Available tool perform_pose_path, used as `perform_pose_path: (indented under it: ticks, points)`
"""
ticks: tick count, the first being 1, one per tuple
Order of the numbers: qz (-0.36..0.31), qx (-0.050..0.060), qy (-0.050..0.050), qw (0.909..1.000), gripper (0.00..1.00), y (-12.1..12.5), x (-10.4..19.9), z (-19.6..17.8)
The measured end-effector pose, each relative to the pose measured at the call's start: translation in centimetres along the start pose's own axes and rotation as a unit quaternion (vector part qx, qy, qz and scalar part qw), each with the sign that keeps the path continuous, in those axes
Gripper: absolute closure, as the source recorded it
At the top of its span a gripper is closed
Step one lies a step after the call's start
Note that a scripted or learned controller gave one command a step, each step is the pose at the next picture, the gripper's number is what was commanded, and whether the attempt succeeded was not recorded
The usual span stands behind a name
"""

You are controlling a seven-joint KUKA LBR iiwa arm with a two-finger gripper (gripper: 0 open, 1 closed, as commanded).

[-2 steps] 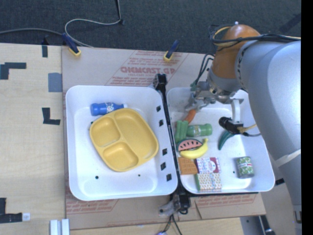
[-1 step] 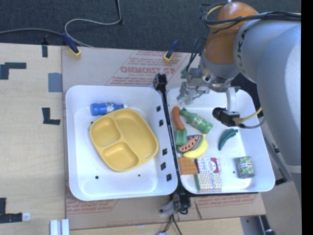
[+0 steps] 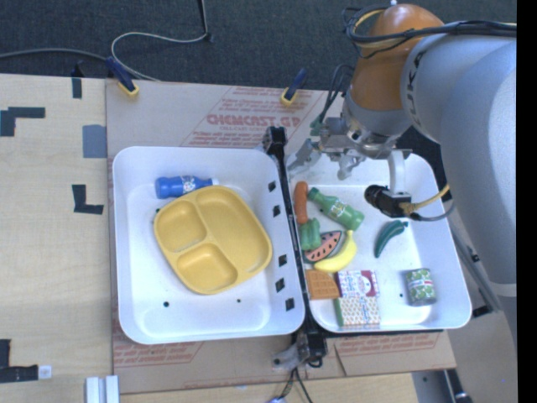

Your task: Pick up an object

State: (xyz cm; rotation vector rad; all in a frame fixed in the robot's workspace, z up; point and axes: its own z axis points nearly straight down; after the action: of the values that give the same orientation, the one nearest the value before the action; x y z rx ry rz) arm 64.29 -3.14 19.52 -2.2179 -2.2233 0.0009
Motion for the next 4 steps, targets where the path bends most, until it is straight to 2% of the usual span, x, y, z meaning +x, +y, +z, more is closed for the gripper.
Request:
perform_pose_path:
  ticks: [1,2,3,4]
  points:
    - [0.002,0.001,-0.001,1.0,0.0,-0.6,-6.6,8.5]
    - [0.001,0.001,0.0,1.0,1.0,-0.5,-6.5,7.5]
    - [0.001,0.0,0.0,1.0,0.0,-0.5,-6.5,7.5]
    - [0.0,-0.001,-0.001,1.0,0.0,-2.0,-7.4,11.0]
